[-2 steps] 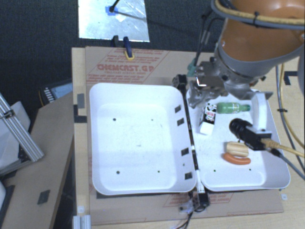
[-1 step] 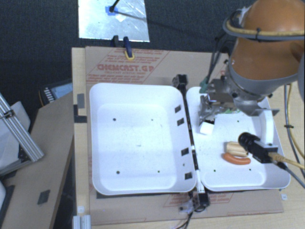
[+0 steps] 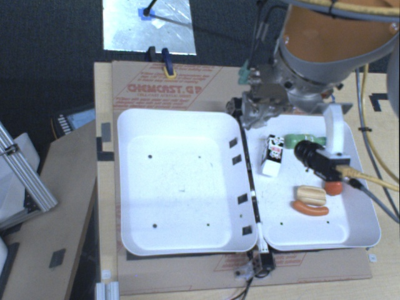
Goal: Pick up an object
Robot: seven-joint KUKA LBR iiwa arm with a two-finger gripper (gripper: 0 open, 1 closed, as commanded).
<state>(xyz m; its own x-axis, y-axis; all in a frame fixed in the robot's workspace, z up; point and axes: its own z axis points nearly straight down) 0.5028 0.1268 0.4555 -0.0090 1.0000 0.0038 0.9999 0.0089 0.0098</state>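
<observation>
Tan bun [image 3: 311,195] atop orange sausage [image 3: 310,209]

Brown cardboard sheet [image 3: 181,83] printed "CHEMCAST" in red under both bins. Blue-handled clamp [image 3: 167,63] on its far edge. Crinkled silver foil square [image 3: 149,16] beyond, on dark floor. Aluminium extrusion rail [image 3: 22,170] at left edge, slanted.
</observation>
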